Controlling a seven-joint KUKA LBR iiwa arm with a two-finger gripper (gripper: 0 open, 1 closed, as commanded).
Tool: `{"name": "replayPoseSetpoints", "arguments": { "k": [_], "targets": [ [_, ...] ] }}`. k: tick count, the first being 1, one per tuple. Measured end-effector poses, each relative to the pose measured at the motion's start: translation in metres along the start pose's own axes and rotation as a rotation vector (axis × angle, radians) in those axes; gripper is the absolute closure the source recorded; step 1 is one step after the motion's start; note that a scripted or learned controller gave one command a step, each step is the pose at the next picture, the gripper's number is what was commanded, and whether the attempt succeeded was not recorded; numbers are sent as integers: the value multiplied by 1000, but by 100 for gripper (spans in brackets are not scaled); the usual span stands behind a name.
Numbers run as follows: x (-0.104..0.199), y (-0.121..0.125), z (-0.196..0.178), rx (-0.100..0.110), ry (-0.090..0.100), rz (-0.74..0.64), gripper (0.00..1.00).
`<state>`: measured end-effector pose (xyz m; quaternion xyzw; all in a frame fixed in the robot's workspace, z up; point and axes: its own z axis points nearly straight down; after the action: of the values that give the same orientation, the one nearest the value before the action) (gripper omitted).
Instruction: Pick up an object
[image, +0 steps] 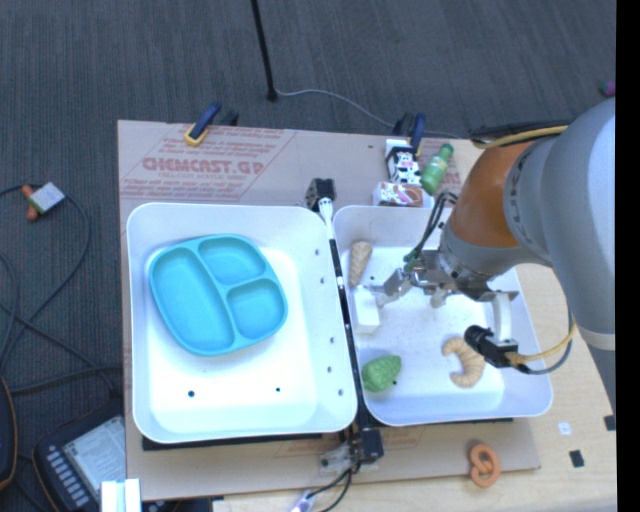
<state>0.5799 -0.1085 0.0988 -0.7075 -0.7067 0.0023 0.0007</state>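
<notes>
The worktop (200, 165) is a brown board with red lettering at its far left, lying on dark carpet. The arm (560, 200), grey with an orange band, enters from the right and bends down over the right bin. Two shallow white bins sit side by side on the board: the left bin (300, 400) holds a blue three-compartment plate (215, 292), lying flat toward its far-left part; the right bin (520, 405) holds the loose objects. The gripper (400, 285) hangs low over the middle of the right bin, its metal fingers pointing left; they appear parted with nothing seen between them, so it reads as released. A tan, elongated object (359, 261) lies at the far-left part of the right bin, just beyond the gripper. A white block (366, 313) sits against the bin's left wall, just beside the fingertips; contact cannot be judged. A green leafy object (381, 372) rests at the near-left corner of the right bin. A tan curved object (464, 360) lies near the right, close beside a black fitting on the arm. An orange pretzel-shaped item (484, 464) lies on the board near the right bin's near edge. A green bottle (435, 168) and a small printed box (401, 188) stand beyond the right bin.
</notes>
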Motion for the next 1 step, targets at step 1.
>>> {"name": "replayPoseSetpoints", "arguments": {
  "k": [1],
  "targets": [
    [-8, -53, 11, -13, -1, -1, 0]
  ]
}}
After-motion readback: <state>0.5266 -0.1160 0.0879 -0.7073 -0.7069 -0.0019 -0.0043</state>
